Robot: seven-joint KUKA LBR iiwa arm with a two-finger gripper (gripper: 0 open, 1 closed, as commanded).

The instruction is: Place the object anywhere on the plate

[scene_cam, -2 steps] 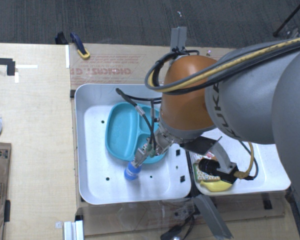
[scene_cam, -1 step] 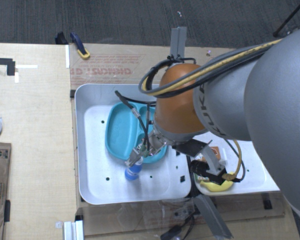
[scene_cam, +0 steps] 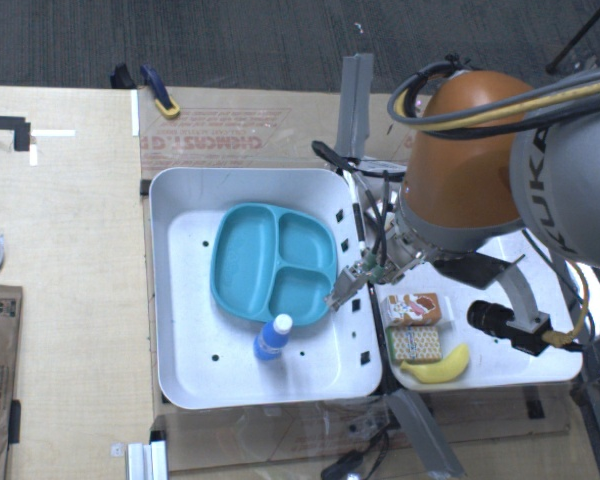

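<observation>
Seemingly mid-approach, the jaws hover at the blue plate's right rim; their spread I cannot tell. Just below-left lies the bottle, touching the plate; next they must descend onto it.

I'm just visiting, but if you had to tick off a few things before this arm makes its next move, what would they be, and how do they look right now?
1. Plate sits flat in the left bin, compartments bare: ok.
2. Something on the plate already: not ok; the bottle lies beside its lower edge.
3. Gripper position: ok, at the plate's right edge.
4. Something between its fingers: cannot tell.
5. Banana and snack packets in the right bin: ok, untouched.
</observation>
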